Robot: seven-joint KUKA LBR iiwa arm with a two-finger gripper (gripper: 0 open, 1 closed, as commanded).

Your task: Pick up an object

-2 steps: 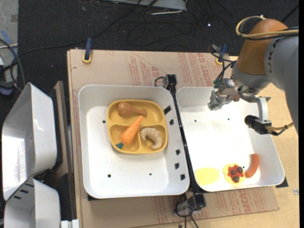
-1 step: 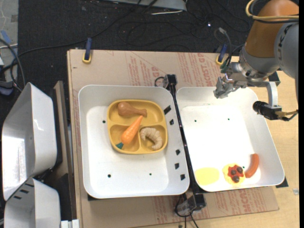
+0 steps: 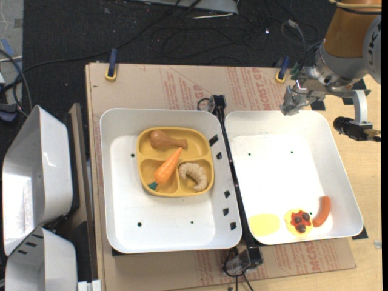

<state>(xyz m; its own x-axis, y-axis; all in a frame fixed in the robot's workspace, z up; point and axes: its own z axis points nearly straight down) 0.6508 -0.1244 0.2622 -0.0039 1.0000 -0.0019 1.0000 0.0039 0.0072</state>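
My gripper (image 3: 293, 103) hangs over the far edge of the right bin (image 3: 339, 162), pointing down, with nothing seen between its fingers. At that bin's near end lie a flat yellow disc (image 3: 264, 224), a small pizza-like piece with red and dark toppings (image 3: 298, 220), and an orange-red sausage (image 3: 322, 211). In the left bin (image 3: 121, 180) sits a yellow divided plate (image 3: 144, 176). It holds a brown drumstick (image 3: 167, 140), an orange carrot (image 3: 168, 166) and a pale shrimp (image 3: 195, 174).
The bins stand side by side on a cardboard sheet (image 3: 182, 83) held by yellow clamps (image 3: 111, 71). A black bracket strip (image 3: 223, 156) runs between the bins. White containers (image 3: 36, 180) stand off the bench at the left. Cables lie on the dark floor behind.
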